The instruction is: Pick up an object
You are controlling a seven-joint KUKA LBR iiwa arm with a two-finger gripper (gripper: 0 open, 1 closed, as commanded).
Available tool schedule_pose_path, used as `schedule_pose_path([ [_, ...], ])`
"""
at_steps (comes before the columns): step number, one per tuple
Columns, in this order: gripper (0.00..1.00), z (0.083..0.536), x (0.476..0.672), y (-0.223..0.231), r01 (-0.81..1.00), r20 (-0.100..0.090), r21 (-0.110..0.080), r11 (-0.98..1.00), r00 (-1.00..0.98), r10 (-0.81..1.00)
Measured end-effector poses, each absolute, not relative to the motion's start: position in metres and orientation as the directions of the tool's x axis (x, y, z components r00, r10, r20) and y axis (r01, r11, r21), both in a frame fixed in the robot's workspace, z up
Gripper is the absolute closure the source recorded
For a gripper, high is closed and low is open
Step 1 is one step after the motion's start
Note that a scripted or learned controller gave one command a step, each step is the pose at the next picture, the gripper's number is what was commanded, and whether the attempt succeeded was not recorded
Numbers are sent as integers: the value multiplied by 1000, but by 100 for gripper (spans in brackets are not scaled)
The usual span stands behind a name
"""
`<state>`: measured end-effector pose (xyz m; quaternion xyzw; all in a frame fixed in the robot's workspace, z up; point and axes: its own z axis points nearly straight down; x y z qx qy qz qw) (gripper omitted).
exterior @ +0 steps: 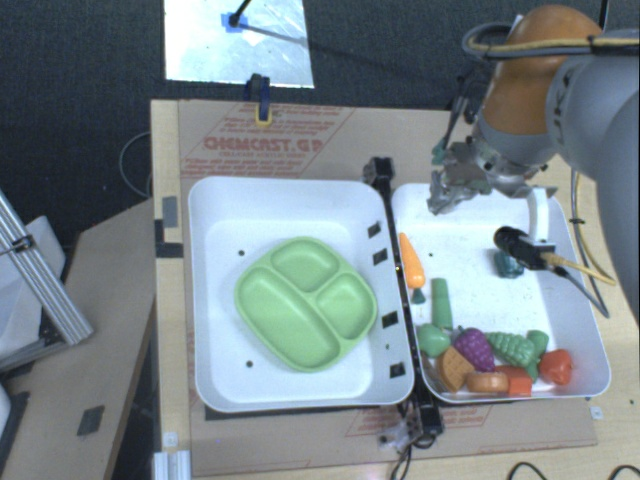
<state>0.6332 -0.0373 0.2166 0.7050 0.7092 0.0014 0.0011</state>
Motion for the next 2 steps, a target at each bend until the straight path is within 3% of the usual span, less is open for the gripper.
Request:
schedule_pose_path([
  [1, 100, 232, 633, -39, 1000, 0, 3, 6, -6, 1000],
  [2, 100, 215, 634, -35, 1000, -1, 1, 6, -6, 1000],
])
